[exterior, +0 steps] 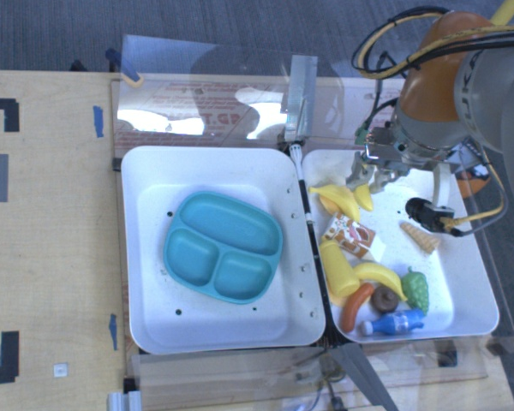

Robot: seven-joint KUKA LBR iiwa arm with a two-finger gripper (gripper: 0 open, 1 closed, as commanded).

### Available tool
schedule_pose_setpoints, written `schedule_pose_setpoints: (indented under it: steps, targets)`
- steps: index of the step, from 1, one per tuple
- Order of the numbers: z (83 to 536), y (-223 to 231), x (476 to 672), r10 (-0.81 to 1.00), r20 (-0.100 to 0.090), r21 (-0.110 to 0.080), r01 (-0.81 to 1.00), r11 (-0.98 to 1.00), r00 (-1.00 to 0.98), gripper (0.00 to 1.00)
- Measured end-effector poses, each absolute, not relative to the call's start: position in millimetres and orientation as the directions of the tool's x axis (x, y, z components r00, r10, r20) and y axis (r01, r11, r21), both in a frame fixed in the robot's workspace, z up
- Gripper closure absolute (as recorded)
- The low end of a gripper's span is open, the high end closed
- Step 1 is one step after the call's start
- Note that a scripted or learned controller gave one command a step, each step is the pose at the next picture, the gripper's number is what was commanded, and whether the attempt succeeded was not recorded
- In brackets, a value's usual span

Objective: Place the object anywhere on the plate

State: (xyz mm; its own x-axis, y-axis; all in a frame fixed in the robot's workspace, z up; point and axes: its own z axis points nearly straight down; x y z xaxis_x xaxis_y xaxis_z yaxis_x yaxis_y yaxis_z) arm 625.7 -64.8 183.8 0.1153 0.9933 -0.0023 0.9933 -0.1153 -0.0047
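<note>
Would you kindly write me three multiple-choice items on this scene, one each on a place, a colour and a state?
1. Where is the plate?
A. In the left bin
B. In the right bin
C. On the bare bench

2. What colour is the bottle?
A. Red
B. Blue
C. White

3. How full is the plate?
A. All three compartments are bare
B. One holds a banana
C. One holds the cone

Key: 1 A, the plate lies in the left bin. 2 B, the bottle at the right bin's near edge is blue. 3 A, the food all lies in the right bin, where the pincer hangs above a banana.
</note>
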Motion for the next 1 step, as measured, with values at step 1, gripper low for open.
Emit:
schedule_pose_setpoints:
  steps: [1]
  targets:
    - [127.3,-120.9,624.6,0.962,-0.002,-0.008,0.962,-0.272,0.272,1.00]
